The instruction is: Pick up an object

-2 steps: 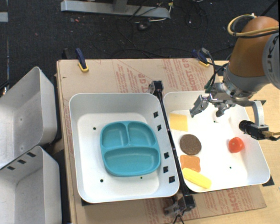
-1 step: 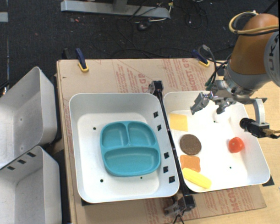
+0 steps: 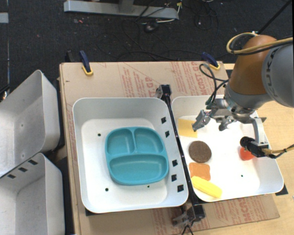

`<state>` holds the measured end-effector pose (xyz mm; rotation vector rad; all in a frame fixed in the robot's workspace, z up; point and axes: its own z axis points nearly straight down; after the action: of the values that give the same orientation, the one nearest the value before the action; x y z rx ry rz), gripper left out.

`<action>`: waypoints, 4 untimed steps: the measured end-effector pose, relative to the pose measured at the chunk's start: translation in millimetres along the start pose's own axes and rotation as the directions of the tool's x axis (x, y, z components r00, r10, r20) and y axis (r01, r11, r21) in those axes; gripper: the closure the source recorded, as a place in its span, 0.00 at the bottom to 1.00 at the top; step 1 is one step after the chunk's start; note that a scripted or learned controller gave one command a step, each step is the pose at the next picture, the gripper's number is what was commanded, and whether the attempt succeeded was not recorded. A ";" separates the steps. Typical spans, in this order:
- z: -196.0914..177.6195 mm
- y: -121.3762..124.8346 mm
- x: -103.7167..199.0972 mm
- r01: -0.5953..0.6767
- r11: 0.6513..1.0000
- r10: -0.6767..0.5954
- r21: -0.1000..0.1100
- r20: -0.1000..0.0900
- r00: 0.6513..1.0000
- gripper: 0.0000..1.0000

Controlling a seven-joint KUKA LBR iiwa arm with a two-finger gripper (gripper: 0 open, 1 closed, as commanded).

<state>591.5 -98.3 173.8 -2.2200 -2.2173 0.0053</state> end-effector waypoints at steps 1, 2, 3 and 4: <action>61.3 -7.9 3.1 -0.001 1.000 0.001 0.001 -0.001 1.000 0.00; 83.0 -8.2 3.5 0.000 1.000 0.000 -0.002 0.000 1.000 0.00; 71.4 -7.4 3.5 -0.002 1.000 0.002 -0.006 0.001 1.000 1.00; 7.9 -6.6 3.6 0.003 1.000 -0.003 -0.010 0.001 1.000 1.00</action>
<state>584.9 -94.7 165.9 -2.2220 -2.2265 -0.0045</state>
